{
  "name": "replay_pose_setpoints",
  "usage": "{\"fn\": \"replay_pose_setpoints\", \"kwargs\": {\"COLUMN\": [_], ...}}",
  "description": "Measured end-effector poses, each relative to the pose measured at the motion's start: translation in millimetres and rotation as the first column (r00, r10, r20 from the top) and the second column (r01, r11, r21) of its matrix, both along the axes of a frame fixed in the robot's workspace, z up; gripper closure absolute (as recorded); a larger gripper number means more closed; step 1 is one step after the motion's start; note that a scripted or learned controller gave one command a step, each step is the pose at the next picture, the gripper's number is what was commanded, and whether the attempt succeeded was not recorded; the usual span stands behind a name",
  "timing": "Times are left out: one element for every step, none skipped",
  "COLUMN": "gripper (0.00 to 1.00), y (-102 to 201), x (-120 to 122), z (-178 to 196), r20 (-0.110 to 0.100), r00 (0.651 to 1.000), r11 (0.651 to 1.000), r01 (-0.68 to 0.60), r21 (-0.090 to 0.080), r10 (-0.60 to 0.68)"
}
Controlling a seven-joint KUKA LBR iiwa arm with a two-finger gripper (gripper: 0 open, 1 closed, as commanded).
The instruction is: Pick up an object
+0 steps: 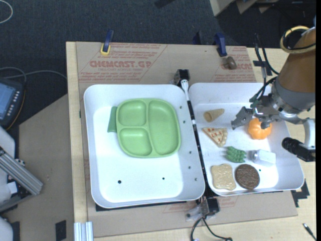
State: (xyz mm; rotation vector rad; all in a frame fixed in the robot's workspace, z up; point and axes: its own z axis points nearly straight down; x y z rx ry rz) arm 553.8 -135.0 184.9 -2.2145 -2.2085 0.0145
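In the right bin (286, 179) lie several toy foods. An orange fruit (260, 130) sits near the bin's right side. My gripper (254, 120) hangs right over the fruit's upper left, open, with one dark finger (241, 118) spread out to the left. The fruit rests on the bin floor, and nothing is gripped. A tan cone (213, 115) and a pizza slice (215, 135) lie to the left of the gripper.
A green broccoli piece (234, 154), a white-grey item (264, 157), a toast slice (222, 177) and a brown round patty (247, 176) fill the bin's front. The left bin (100, 174) holds a green divided plate (148, 127). A black part (298, 148) juts in at right.
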Motion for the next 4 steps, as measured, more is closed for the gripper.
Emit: {"fn": "replay_pose_setpoints", "kwargs": {"gripper": [0.0,0.0,0.0,1.0], "y": [0.2,3.3,4.9,3.1], "x": [3.2,4.8,7.2,9.5], "z": [8.1,-53.5,-97.9,-83.3], "r20": [0.015,0.012,0.018,0.028], "r00": [1.0,1.0,1.0,1.0], "r11": [1.0,1.0,1.0,1.0], "r01": [-0.003,-0.003,-0.003,-0.001], "r21": [-0.002,-0.002,0.002,-0.003], "r10": [0.003,0.003,0.003,0.002]}}
